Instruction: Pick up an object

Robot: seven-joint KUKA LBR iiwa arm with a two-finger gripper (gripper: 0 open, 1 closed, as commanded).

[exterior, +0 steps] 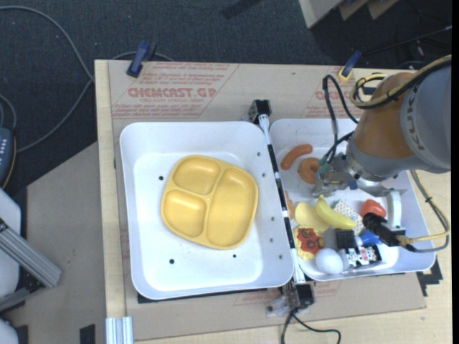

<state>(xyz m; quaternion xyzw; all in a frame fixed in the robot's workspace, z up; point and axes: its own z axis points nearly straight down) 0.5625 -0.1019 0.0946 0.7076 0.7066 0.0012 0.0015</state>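
Spotted the two-finger gripper [331,180] down low in the right-hand shallow white bin [409,260], tucked under the grey arm with the orange band [384,131]. Couldn't call it clenched or released from this angle, honestly.

Found the pickable stuff all piled in that same bin:
- a curved yellow plastic banana [336,215] just below the gripper
- a reddish-orange toy sausage [296,155] and a round orange piece [309,169] just to the gripper's left in the view
- a small white ball [330,261] near the bin's front edge
- a red rounded toy [373,208] over by the banana's far end

Also noticed a yellow three-compartment plastic plate [209,203] lying flat in the left-hand shallow white bin [143,156], well apart from the gripper.
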